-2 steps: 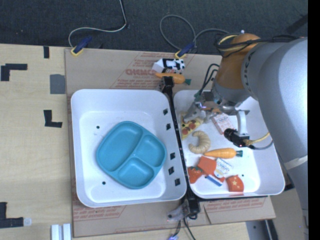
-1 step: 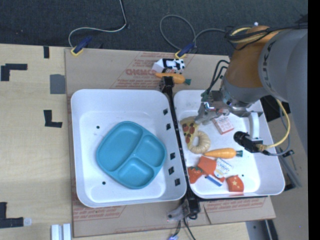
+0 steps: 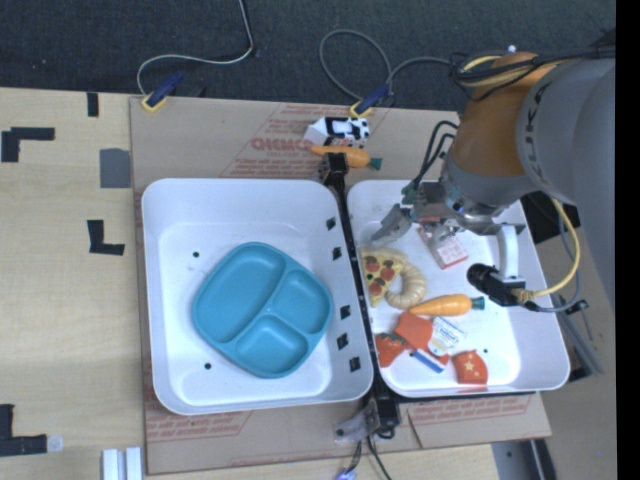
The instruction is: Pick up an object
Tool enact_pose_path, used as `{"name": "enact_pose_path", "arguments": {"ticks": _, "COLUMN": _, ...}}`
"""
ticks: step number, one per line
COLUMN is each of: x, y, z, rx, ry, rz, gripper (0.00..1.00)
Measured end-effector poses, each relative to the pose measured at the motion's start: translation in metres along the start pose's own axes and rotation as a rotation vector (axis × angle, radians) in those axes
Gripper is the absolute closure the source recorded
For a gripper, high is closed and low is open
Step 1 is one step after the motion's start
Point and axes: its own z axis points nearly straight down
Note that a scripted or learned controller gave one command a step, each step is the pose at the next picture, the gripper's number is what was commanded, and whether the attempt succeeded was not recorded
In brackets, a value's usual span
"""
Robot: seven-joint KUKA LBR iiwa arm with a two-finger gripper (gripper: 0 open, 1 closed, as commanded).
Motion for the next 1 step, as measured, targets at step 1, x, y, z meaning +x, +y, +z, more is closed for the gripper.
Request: {"name": "enact_pose_path", "arguments": {"ticks": 1, "x": -0.0333, "y": -0.0705, "z": 0.0406, "rx": 0.003, "ry": 0.001, "rz": 0.002, "gripper": 0.0}}
